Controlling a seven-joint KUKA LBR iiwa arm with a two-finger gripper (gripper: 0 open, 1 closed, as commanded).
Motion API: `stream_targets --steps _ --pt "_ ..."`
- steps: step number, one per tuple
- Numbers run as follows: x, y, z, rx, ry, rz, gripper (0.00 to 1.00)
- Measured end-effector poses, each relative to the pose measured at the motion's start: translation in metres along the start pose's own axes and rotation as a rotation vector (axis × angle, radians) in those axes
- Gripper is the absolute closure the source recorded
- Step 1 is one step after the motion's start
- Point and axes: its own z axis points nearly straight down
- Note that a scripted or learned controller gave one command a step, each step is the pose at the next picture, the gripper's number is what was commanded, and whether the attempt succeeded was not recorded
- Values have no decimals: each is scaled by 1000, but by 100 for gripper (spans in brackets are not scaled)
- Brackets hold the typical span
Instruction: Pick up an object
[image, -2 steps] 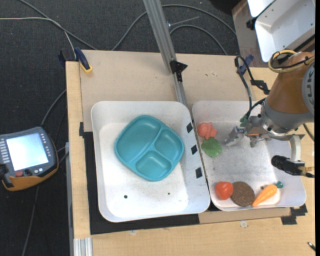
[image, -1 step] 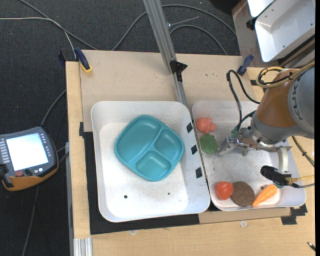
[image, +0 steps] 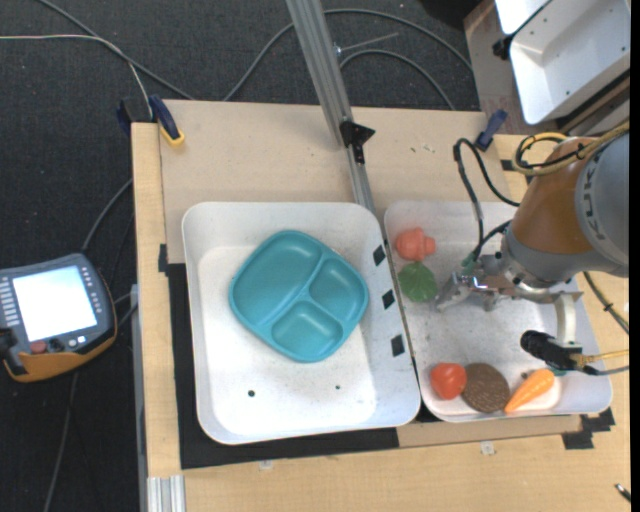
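Note:
The right bin (image: 470, 330) holds an orange-pink lumpy toy (image: 413, 243) at its far left, with a green ball-like object (image: 418, 283) just below it. Along the near edge lie a red tomato-like ball (image: 448, 379), a brown round disc (image: 486, 387) and an orange carrot (image: 530, 389). My gripper (image: 458, 291) reaches in from the right and sits low in the bin, just right of the green object and close to it. Nothing shows between its fingers.
The left bin (image: 290, 400) carries a teal divided plate (image: 298, 294). A metal pole (image: 330, 90) slants down between the bins. A teach pendant (image: 50, 315) lies on the floor at left. Cables hang by the arm's wrist (image: 545, 225).

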Motion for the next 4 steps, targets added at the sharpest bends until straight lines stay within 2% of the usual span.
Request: stream_targets --steps 1,2,4 --pt "-1 2 -12 -6 -4 1 100" --pt "-2 -2 -75 -4 -2 -1 100" --pt "2 7 -168 -6 -2 -2 100"
